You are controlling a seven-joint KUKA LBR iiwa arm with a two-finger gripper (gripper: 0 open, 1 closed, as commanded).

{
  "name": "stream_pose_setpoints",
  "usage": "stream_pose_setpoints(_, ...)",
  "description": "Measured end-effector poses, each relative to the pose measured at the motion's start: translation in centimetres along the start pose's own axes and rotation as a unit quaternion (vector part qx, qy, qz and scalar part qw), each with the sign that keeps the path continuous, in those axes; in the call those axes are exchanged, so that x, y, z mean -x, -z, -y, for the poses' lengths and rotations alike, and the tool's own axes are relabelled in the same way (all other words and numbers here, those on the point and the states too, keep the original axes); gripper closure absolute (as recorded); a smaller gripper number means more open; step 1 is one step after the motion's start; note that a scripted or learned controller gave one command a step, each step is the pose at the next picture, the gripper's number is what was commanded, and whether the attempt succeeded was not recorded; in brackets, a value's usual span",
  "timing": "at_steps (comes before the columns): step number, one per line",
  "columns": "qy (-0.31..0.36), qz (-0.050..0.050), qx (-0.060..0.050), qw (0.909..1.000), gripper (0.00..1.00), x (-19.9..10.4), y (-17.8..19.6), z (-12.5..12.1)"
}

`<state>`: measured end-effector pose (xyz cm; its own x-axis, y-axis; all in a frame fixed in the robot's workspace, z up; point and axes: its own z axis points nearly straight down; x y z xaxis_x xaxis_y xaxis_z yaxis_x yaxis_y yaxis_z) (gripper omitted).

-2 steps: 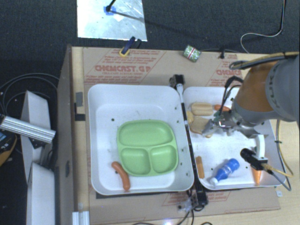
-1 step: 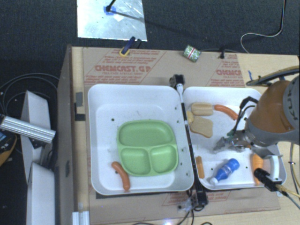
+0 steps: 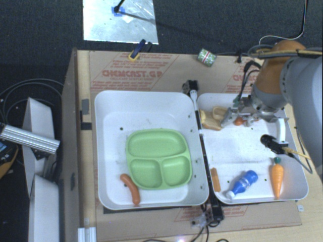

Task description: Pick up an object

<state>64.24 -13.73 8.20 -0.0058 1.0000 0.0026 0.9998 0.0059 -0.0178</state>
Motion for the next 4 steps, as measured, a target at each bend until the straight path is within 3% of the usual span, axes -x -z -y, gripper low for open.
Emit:
stream_pose_setpoints(1, -0.003, 0.001, -0.004, 1.0000, 0.00, -1.1, 0.0, -2.1)
stream_pose_setpoints(2, -0.002, 0.002, -0.004, 1.0000, 0.00, -1.5, 0.0, -2.1)
stream_pose_setpoints(3, 0.000, 0.001, -0.005, 1.0000, 1.00, -1.6, 0.9, -2.0)
stream_pose_setpoints(4, -0.002, 0.002, 0.010, 0.9999, 1.00, 2.9, 1.5, -0.4)
